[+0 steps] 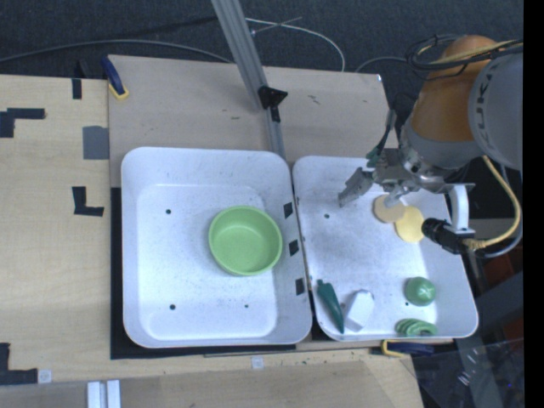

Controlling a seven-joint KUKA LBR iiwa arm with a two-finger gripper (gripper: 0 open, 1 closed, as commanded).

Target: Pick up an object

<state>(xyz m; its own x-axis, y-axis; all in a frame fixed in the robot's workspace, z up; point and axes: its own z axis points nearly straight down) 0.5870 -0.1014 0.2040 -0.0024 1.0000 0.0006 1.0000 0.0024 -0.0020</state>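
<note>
My gripper (371, 195) hangs over the upper part of the right bin (340, 245), its fingers spread open with nothing between them. Just below and to its right lie two pale yellow pieces (399, 219), side by side and touching. Further down the right bin there is a small green ball (419, 291), a green ridged piece (415, 327) at the front rim, a dark green narrow object (329, 304) and a white block (359, 306). A light green bowl (245, 240) sits upright in the middle of the left bin (153, 228).
A grey metal pole (242, 41) slants down to the seam between the bins. Black and yellow cables (489, 243) run beside the right bin's right rim. The bins rest on a wooden bench (51, 228).
</note>
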